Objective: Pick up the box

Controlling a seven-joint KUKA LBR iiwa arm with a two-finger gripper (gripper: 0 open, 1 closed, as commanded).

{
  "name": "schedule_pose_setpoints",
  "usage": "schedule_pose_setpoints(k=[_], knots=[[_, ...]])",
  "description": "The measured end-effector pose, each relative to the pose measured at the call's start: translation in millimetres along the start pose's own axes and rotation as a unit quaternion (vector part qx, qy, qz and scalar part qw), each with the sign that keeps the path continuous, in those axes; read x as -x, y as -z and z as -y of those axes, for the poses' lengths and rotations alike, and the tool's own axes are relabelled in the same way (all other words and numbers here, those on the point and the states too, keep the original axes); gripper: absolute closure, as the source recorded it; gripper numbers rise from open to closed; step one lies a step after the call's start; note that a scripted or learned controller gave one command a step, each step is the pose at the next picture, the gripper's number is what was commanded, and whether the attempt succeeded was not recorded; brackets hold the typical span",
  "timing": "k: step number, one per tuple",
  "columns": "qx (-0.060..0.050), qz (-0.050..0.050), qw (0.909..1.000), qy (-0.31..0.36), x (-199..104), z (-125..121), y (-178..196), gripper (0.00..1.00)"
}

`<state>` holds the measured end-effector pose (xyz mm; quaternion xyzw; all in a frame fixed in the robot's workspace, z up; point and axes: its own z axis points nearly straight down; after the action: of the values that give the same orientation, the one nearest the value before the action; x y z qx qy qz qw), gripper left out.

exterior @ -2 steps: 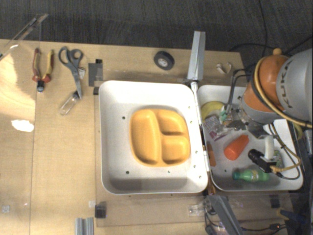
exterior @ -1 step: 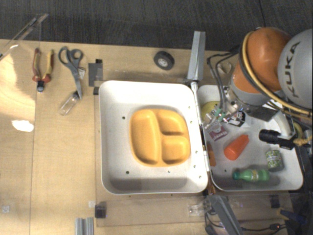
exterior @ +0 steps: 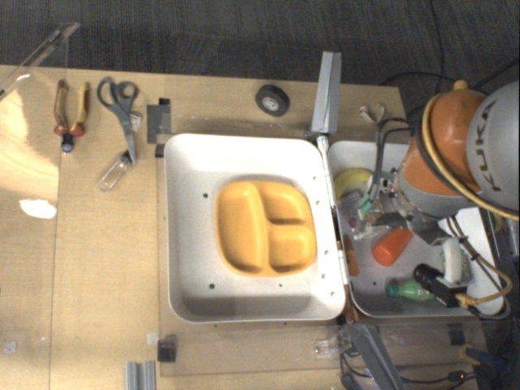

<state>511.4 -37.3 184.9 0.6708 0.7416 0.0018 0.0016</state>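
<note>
My gripper [exterior: 367,211] hangs low over the left half of the right bin [exterior: 357,303], under the grey arm with its orange band [exterior: 443,149]. I cannot pick out a clear box. A small white upright thing [exterior: 452,260] near the bin's right side may be it. An orange-red cylinder [exterior: 391,246] lies just right of and below the gripper. A yellow-green rounded thing [exterior: 349,181] sits just above the gripper by the bin's left wall. I see nothing held by the gripper.
A green bottle [exterior: 406,291] lies near the right bin's front edge. The left bin [exterior: 187,218] holds a yellow divided tray [exterior: 264,226]. Scissors [exterior: 122,108], pliers [exterior: 69,112] and a tape roll [exterior: 272,100] lie on the bench behind the bins.
</note>
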Motion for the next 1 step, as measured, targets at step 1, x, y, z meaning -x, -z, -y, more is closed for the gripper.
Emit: schedule_pose_setpoints(k=[1], knots=[[0.002, 0.001, 0.9886, 0.15, 24.9, 24.5, 63.6, 1.0]])
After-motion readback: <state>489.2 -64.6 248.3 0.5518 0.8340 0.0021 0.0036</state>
